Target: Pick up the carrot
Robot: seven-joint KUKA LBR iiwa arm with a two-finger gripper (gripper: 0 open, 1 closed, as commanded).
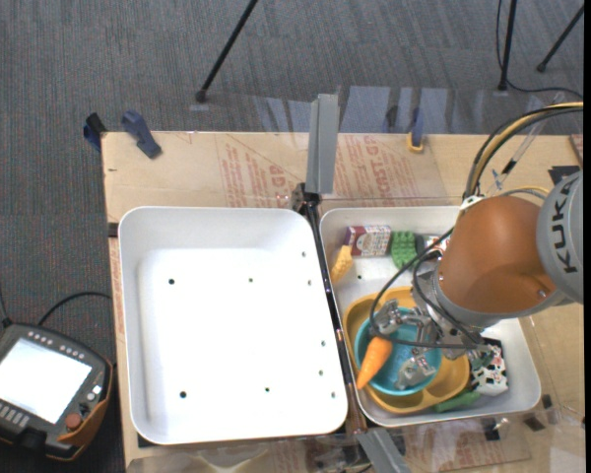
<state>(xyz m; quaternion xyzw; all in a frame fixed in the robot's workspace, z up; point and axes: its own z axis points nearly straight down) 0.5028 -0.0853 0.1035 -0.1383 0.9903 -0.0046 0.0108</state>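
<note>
Fingers [415, 363] are hanging low over the blue bowl [399, 377] in the right bin [528, 358], but how far apart they are standing is impossible to tell from up here. Just left of them, the carrot [374, 360] is lying tilted across the bowl's rim, nothing gripping it.

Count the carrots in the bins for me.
1. The carrot lies in the right bin, resting on the left rim of the blue bowl, just left of the end effector. The arm covers part of that bin, so more could be hidden.
</note>
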